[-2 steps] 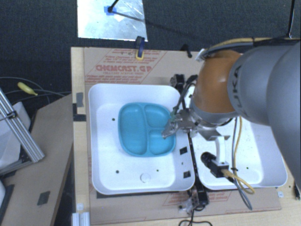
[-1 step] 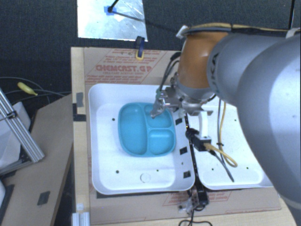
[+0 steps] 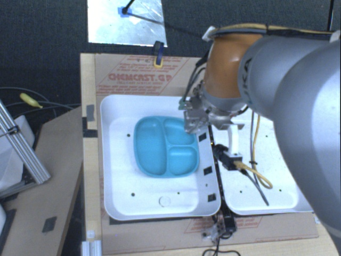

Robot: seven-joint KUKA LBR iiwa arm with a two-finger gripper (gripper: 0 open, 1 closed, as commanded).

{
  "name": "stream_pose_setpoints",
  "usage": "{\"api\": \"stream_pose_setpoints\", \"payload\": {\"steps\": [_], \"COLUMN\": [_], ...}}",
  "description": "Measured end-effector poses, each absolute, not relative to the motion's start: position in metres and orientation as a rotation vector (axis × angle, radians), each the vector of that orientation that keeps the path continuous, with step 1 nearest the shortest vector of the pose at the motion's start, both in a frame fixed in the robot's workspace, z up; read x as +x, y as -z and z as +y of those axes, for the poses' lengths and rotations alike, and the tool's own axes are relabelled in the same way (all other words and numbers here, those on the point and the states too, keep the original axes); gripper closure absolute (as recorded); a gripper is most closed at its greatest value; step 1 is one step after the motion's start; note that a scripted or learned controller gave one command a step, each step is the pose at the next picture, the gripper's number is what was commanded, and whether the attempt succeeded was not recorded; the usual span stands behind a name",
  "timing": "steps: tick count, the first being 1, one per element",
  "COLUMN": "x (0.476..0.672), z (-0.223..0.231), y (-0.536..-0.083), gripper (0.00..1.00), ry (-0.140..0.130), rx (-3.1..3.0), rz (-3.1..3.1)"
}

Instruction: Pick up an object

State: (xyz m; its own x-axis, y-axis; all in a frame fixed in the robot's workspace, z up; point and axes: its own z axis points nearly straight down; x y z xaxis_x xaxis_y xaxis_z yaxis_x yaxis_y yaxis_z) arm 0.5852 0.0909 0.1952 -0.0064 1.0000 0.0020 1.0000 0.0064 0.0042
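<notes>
Blue divided plate (image 3: pixel 165 146) sits flat in left bin (image 3: pixel 118 196). My tool (image 3: pixel 193 122) at its rim; grip state unclear. Nothing lifted yet.

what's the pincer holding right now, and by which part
It cannot be told. The pincer sits low over the right rim of the blue divided plate, but no grip on it shows.

Divided plate (image 3: pixel 164 145) lies in left bin (image 3: pixel 114 196) — right bin (image 3: pixel 282 199) beside it.
</notes>
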Motion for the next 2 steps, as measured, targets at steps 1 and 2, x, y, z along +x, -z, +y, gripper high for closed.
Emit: {"api": "stream_pose_setpoints", "payload": {"steps": [1, 2], "x": [0.556, 0.556], "z": [0.107, 0.164], "y": [-0.332, -0.317], "gripper": [1.0, 1.0], "ry": [-0.02, -0.006], "rx": [2.209, 2.212], "rz": [2.225, 2.231]}}
